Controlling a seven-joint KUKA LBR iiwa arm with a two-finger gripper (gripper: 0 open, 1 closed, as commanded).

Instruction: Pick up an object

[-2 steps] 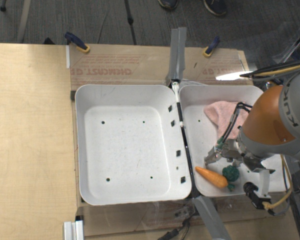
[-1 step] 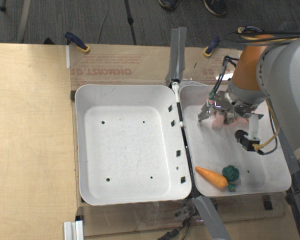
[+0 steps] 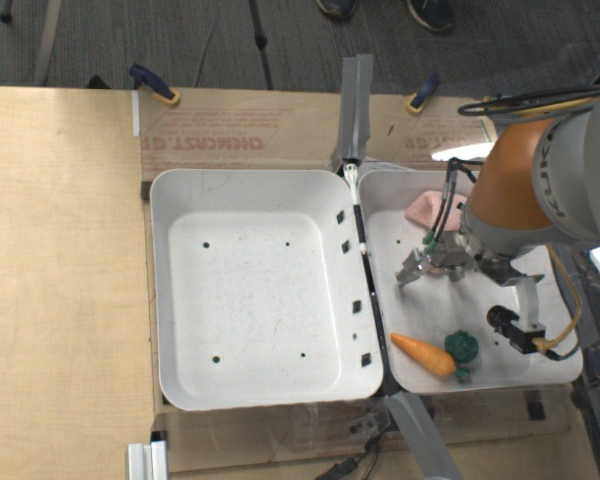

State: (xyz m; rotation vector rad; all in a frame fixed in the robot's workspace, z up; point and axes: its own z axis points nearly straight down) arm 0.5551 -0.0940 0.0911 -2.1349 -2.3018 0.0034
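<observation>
Gripper [image 3: 418, 268] parted and holding nothing above right bin [image 3: 380, 230]; toy carrot [image 3: 424, 355] lying near front wall, pink cloth [image 3: 426, 209] at the back; advise centring over carrot's orange body, fingers across its width, before descending and closing

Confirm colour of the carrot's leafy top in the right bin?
Dark green top on the orange carrot; camera view shows it.
</observation>
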